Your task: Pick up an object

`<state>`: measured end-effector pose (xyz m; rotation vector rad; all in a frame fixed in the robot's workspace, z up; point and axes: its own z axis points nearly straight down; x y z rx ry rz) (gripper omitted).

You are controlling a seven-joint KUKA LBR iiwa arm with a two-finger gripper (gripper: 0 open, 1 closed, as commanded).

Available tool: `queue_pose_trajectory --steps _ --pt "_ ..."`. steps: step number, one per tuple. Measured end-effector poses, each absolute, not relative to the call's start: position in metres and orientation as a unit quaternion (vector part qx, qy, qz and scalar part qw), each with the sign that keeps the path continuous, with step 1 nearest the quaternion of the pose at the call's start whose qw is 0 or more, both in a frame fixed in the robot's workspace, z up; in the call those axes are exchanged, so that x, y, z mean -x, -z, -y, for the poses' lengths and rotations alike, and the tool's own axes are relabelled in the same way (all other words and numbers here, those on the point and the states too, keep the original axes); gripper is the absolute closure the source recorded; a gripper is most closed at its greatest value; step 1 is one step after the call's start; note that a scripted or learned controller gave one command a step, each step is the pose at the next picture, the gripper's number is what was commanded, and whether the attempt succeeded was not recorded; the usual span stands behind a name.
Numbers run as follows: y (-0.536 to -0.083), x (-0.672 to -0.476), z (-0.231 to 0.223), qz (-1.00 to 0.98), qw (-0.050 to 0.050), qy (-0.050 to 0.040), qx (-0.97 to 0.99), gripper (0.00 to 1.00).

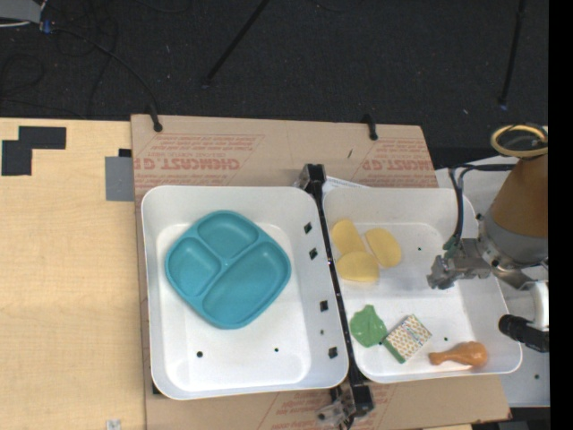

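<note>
Your right bin (448, 206) holds: yellow pieces (363, 251) at its left-centre; green toy (366, 326), patterned block (409, 337) and orange drumstick (461, 356) along its near wall. Gripper (443, 272) hangs over its right side, nothing between the fingers.

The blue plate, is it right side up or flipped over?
Right side up. The blue plate lies flat in the left bin, its three sunken sections facing up.
</note>
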<state>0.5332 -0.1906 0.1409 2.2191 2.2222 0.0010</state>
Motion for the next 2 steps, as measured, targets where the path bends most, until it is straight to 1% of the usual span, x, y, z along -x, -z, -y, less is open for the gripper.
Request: queue_pose_trajectory --steps 1,2 --pt "-0.195 -0.527 0.2 -0.706 0.001 -0.0002 -0.708 1.0" --pt "-0.243 -0.535 0.194 -0.708 0.001 -0.0008 -0.706 1.0"
